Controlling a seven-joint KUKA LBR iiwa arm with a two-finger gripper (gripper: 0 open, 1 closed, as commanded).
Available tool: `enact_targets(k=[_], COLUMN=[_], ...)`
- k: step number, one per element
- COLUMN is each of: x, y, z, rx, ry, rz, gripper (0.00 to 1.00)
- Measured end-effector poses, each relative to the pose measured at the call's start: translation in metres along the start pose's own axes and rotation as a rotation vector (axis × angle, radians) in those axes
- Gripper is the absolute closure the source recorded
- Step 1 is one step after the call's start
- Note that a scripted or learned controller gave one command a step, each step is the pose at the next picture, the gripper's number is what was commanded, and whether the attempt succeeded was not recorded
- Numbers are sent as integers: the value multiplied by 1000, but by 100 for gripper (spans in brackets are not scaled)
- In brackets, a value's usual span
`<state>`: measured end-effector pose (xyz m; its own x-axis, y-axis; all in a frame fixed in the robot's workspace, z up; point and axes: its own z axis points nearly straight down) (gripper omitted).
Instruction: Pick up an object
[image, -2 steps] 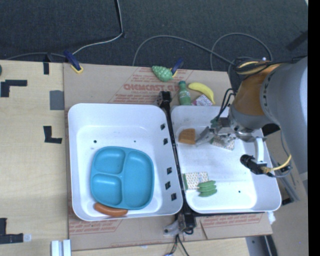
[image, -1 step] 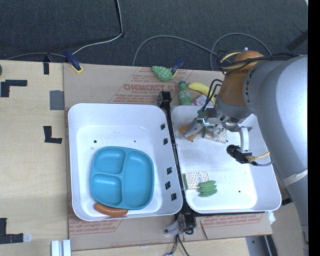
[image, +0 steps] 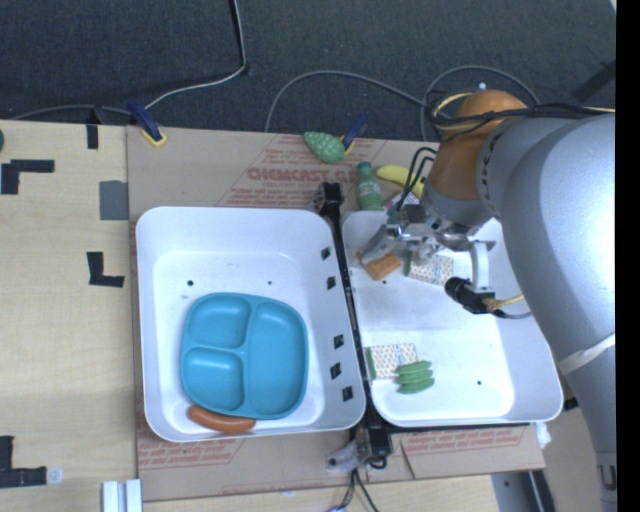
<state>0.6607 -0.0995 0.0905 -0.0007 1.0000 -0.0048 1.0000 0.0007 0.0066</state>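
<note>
Two shallow white bins stood side by side on the bench, the left bin (image: 160, 300) and the right bin (image: 500, 390), split by a black divider rail (image: 340, 300). The left bin held a blue sectioned plate (image: 245, 355), lying flat toward the near side, with an orange sausage-shaped item (image: 220, 420) touching the plate's near edge.

The arm (image: 560, 220), grey with an orange band (image: 465, 150) above the wrist, reached in from the right, over the far end of the right bin. The gripper (image: 400, 240) was low over that bin's far left corner. Whether its fingers were spread or pressed together could not be told, as the metal parts blurred together at that spot. No object was seen between them.

An orange-brown block (image: 381, 266) lay just beside the gripper on the bin floor, and contact could not be confirmed. A speckled white packet (image: 432, 268) lay next to it, toward the right. At the near end of the same bin, a green ridged item (image: 414, 376) rested against a speckled card (image: 390, 356).

Beyond the bins, on the cardboard, lay a green bottle (image: 367, 186), a yellow item (image: 400, 176) and a light green item (image: 325, 146).
</note>
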Motion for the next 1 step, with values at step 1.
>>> enact_targets(k=[1], x=[-12], y=[7], z=[1], rx=[0], ry=[3], rz=[-2], gripper=[0])
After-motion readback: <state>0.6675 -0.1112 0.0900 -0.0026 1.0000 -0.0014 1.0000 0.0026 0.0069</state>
